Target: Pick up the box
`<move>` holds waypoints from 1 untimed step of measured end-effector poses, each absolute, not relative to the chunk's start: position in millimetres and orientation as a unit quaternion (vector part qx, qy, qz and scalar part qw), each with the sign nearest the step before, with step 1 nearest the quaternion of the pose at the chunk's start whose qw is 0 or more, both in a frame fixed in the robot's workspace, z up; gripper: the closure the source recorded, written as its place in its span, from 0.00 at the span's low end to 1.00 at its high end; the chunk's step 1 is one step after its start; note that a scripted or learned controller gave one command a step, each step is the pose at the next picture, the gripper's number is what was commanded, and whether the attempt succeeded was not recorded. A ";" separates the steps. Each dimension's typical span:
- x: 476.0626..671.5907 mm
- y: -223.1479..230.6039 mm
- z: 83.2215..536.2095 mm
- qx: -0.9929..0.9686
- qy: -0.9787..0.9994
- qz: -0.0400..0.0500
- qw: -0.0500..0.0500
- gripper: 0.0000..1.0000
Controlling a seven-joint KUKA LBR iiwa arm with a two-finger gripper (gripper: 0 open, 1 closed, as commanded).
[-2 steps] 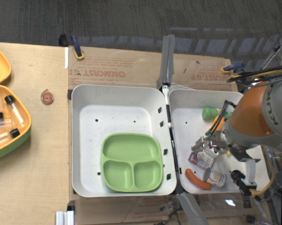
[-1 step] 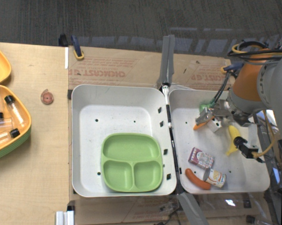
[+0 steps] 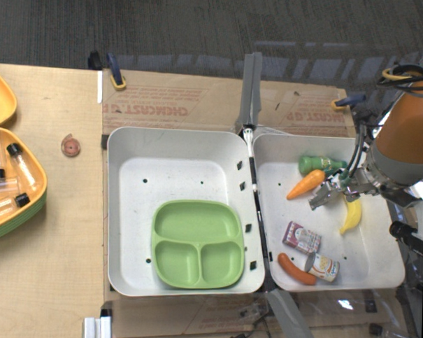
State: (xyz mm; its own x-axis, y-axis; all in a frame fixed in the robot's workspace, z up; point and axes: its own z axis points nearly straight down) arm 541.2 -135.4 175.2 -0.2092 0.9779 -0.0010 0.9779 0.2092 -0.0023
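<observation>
Camera view
Box: we see the box (image 3: 301, 238) lying flat in the right bin (image 3: 375, 277), toward its front, a purple and white carton.
Gripper: the gripper (image 3: 327, 193) hangs over the middle of the same bin, behind the box and apart from it; we cannot tell how its fingers stand (they blur into the grey metal), and we see nothing held.
Around the gripper: a carrot (image 3: 306, 184) just to its left, a green bottle (image 3: 318, 163) behind that, a banana (image 3: 351, 214) just to its right.
Around the box: a sausage (image 3: 296, 269) and a small packet (image 3: 323, 267) lie in front of it, near.
Left bin: we find a green tray (image 3: 198, 243) in the left bin (image 3: 126, 196).
</observation>
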 end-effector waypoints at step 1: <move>514.5 -97.4 90.8 -0.678 -0.735 0.001 0.001 0.00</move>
State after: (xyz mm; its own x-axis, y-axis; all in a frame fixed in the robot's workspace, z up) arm 514.5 -97.4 90.8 -0.0801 0.9968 0.0002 0.9968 0.0801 -0.0031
